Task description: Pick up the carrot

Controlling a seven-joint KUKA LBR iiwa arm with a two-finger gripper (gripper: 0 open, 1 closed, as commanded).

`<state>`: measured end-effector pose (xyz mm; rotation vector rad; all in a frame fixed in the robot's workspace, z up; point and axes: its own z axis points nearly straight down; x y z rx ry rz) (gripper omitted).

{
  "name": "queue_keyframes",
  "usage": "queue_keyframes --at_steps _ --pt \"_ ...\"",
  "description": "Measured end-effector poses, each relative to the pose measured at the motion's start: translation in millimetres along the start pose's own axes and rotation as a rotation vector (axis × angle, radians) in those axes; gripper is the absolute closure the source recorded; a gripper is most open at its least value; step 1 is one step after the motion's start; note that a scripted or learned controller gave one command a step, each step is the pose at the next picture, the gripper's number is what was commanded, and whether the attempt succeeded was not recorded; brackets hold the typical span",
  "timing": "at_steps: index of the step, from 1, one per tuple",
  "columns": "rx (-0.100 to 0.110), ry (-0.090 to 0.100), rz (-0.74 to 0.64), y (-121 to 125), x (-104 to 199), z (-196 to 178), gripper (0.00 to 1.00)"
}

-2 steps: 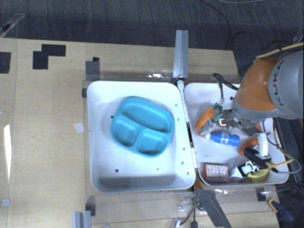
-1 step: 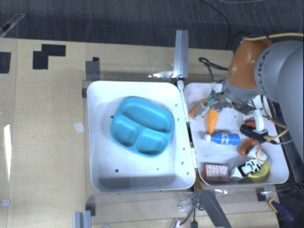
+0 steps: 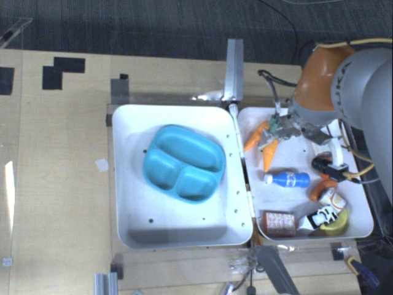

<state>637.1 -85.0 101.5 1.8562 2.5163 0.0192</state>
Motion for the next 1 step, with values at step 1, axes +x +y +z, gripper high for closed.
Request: queue_keyframes --at_steps 1 --pt "0.012 0.001 0.225 8.1 45.2 -85.0 1.00"
